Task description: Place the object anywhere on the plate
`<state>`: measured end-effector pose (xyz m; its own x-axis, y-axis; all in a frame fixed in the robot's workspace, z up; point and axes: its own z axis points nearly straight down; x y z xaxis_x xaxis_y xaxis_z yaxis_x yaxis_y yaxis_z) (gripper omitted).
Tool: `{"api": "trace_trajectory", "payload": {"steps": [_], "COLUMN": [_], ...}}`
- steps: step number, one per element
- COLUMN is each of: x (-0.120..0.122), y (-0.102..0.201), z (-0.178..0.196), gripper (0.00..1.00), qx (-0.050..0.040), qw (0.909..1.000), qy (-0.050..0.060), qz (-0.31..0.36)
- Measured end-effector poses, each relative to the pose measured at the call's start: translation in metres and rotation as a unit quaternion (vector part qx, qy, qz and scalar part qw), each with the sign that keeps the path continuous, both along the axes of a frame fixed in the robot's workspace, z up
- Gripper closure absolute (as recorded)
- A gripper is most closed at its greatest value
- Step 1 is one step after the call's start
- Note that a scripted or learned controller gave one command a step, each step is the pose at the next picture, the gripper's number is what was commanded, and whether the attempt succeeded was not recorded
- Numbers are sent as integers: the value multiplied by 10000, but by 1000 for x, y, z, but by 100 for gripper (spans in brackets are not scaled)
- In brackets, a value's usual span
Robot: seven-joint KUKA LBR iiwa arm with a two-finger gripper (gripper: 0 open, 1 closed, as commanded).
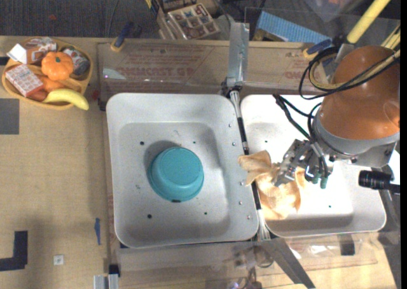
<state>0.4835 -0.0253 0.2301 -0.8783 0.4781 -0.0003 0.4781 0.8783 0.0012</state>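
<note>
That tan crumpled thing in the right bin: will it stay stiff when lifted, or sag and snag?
The tan crumpled thing looks soft: it lies in loose folds, so it will probably droop from the pincer. One flap reaches the divider between the bins, so it may drag there. It seems thin and light, unlikely to roll.

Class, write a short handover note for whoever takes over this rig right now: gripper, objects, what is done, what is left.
Gripper: low in the right bin, at the tan crumpled object; whether it grips is unclear.
Object: at the right bin's left edge, next to the divider.
Teal plate: in the left bin, nothing on it.
Done: nothing placed yet.
Left: secure the object, carry it over, set it on the plate.
</note>
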Motion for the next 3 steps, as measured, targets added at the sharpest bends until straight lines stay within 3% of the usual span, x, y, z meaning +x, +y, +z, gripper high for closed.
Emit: {"api": "trace_trajectory", "payload": {"steps": [1,2,3], "x": [7,9,9], "y": [59,110,110], "z": [4,-1,-1], "gripper": [100,100,0], "qx": [-4,-2,-3], "qw": [9801,9691,9691], "qy": [-28,-27,-30], "qz": [1986,2468,2466]}}
